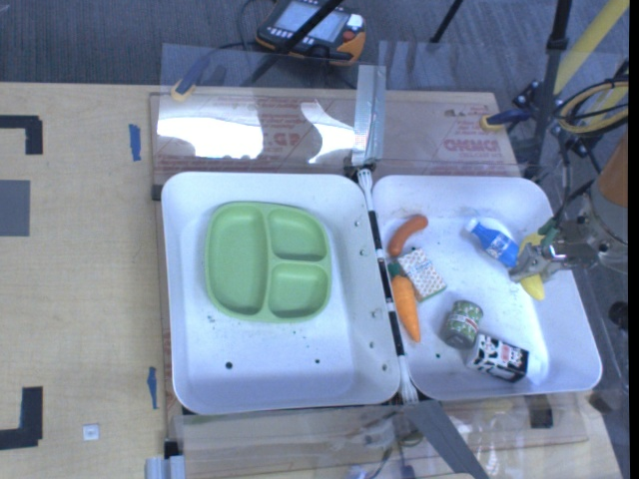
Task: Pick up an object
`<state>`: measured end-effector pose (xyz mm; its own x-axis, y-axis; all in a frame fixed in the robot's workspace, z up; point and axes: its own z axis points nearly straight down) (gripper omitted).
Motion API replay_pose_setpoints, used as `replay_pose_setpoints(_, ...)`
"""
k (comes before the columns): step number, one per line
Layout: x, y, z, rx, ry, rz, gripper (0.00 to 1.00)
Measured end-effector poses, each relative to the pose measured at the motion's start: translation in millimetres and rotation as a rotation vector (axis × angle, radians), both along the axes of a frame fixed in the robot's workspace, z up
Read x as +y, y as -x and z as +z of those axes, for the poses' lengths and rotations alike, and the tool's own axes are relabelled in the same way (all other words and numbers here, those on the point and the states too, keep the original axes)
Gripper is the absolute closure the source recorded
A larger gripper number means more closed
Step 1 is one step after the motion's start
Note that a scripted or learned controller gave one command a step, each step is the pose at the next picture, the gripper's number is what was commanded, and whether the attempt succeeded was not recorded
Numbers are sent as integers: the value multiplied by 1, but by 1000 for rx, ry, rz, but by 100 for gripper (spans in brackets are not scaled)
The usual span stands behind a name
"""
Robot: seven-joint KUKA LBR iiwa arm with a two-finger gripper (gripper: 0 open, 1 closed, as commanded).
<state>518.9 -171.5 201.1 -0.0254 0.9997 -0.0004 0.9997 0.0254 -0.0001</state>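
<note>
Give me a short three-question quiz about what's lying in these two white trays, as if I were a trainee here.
1. True or false: the green divided plate lies in the same bin as the carrot.
2. Which thing lies nearest the gripper? A) the hot dog B) the blue and white bottle C) the black and white carton
3. Fill in: the small green can lies in the ___ bin, as the camera sees it.

Key: 1 false; 2 B; 3 right.
</note>
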Motion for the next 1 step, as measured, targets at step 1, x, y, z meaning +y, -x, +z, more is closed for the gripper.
replay_pose_setpoints(1,0,0,0,0,0,0,0)
